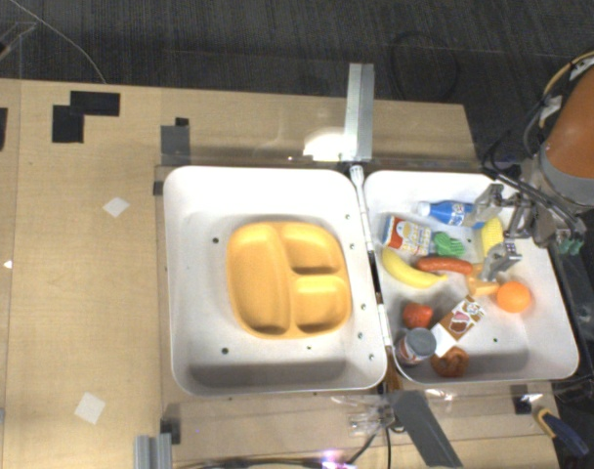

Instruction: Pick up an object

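Note:
My gripper [499, 230] hangs over the upper right part of the right bin [561, 345], its two fingers spread apart and open. A small yellow item [491, 236] lies just below and between them; I cannot tell if they touch it. To its left lie a blue and white bottle [444, 212], a red and white packet [406, 234], a banana [408, 271] and a red sausage [444, 265]. An orange [514, 297] sits just below the gripper.
Lower in the right bin are a red tomato-like ball [417, 314], a small carton [464, 318], a can [416, 344] and a brown ring [451, 362]. The left bin [194, 262] holds a yellow divided plate [285, 276]. A metal post [360, 115] stands behind the bins.

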Action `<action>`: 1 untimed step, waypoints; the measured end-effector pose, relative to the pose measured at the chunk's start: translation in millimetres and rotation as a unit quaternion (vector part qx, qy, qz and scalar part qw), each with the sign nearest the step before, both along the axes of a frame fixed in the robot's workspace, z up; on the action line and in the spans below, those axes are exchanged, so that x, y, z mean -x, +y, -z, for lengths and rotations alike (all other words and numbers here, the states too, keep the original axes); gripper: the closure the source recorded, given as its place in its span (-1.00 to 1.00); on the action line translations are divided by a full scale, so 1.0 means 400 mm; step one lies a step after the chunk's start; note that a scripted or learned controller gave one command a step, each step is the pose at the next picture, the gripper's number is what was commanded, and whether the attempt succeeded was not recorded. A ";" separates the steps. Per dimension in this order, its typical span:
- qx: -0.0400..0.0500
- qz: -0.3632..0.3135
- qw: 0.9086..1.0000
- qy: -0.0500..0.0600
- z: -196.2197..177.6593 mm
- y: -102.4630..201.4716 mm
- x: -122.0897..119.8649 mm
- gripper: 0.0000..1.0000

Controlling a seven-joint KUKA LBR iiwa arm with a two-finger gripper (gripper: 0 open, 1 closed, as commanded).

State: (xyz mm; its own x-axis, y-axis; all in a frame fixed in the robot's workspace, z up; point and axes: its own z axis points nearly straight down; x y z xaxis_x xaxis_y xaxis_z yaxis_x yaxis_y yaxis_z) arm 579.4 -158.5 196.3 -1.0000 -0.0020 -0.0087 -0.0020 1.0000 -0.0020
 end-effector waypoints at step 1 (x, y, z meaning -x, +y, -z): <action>0.001 -0.002 1.000 -0.005 -0.034 0.002 -0.008 1.00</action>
State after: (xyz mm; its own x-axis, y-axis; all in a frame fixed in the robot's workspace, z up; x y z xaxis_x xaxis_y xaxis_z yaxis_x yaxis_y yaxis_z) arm 582.4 -157.6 209.9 -0.9998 -0.0067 -0.0197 -0.0066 1.0000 -0.0040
